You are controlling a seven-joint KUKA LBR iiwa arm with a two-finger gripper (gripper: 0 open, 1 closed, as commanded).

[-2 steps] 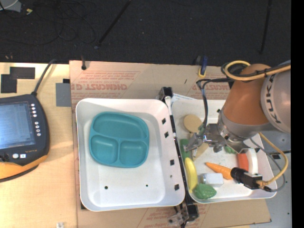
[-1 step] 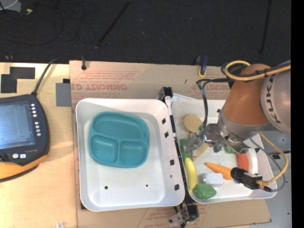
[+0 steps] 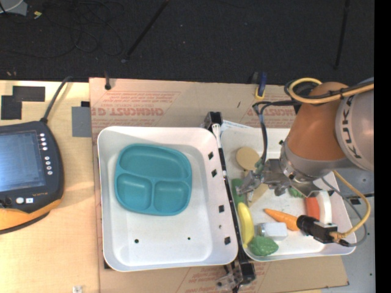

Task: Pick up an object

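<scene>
You see the gripper (image 3: pixel 252 185) low in the right bin (image 3: pixel 342 249), at its left side; whether it is spread or pinching anything, you cannot tell. Taking the banana (image 3: pixel 245 223) as your landmark: the gripper sits just above it, the tan disc (image 3: pixel 247 158) farther above, the carrot (image 3: pixel 282 215) to its right, the green toy (image 3: pixel 263 245) just below. The teal plate (image 3: pixel 153 179) lies well left, in the left bin (image 3: pixel 116 249).

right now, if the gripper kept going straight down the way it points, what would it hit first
Most likely the yellow banana or the white floor of the right bin beside it. The gripper hangs over the bin's left part, above the banana's upper end, but depth is hard to judge from this slanted view.
</scene>
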